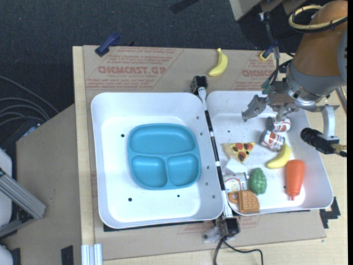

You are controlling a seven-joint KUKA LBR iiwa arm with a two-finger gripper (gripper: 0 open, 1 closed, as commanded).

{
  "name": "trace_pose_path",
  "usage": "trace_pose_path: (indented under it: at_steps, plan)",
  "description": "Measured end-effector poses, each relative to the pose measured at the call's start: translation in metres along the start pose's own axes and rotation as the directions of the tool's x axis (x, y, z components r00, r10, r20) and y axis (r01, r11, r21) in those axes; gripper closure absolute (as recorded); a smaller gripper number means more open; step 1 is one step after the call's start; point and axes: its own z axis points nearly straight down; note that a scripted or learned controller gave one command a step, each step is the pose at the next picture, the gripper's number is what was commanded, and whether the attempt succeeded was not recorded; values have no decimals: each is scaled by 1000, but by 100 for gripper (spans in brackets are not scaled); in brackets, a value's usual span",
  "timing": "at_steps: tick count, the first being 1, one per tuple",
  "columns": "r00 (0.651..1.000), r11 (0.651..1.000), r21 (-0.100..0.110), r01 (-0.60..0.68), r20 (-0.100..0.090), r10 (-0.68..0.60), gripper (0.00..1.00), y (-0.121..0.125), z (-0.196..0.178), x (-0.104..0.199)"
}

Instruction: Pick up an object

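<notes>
Fingers (pixel 251 110) of the grey two-finger gripper (pixel 265 113) stand spread, pinching nothing, above the right shallow white bin (pixel 231 106). Just below lies a red-and-white can (pixel 274 136), touching a yellow plastic banana (pixel 279 157); an orange toy carrot (pixel 294 178) is beside that.

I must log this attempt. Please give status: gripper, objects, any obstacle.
Gripper open, above right bin, holding nothing. Nearest: red-and-white can, just below it. Banana touches the can.
</notes>
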Motion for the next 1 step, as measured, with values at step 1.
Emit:
trace_pose_path:
  at_steps: [1]
  plan:
    - [1000,1000,-1,-1,1,1,0,28,140,-39]
